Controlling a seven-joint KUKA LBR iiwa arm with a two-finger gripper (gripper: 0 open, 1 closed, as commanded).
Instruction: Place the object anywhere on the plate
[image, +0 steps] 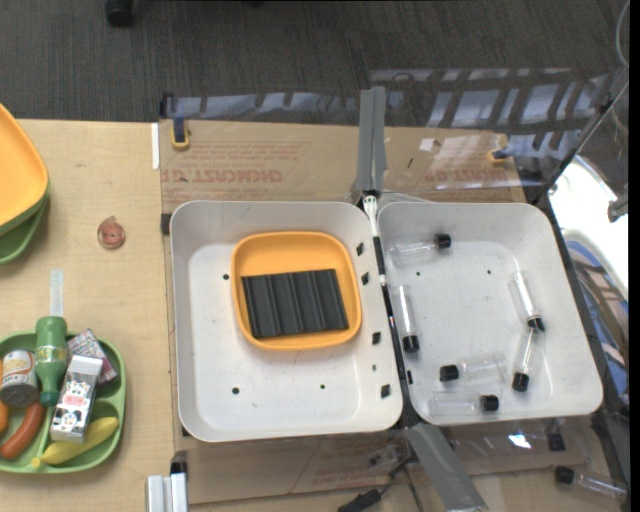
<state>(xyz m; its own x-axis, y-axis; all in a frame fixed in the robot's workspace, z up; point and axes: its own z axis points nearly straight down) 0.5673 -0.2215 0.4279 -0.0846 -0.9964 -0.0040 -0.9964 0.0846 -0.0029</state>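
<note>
An orange square plate (295, 248) lies in the left white bin (210, 385), toward its back half. A dark grey ribbed rectangular object (296, 303) rests flat on the plate, covering most of its middle and lower part. The right white bin (470, 300) holds several clear tubes with black caps, among them one at the back left (418, 245), one along the left wall (407, 320) and one at the right (526, 300). More tubes lie near that bin's front edge (470, 372).
Left of the bins on the wooden bench sits a green plate (105, 435) with toy food and small bottles. An orange bowl (15, 180) shows at the left edge, and a small pink disc (111, 233) lies beside it. Cardboard (240, 160) lies under the bins.
</note>
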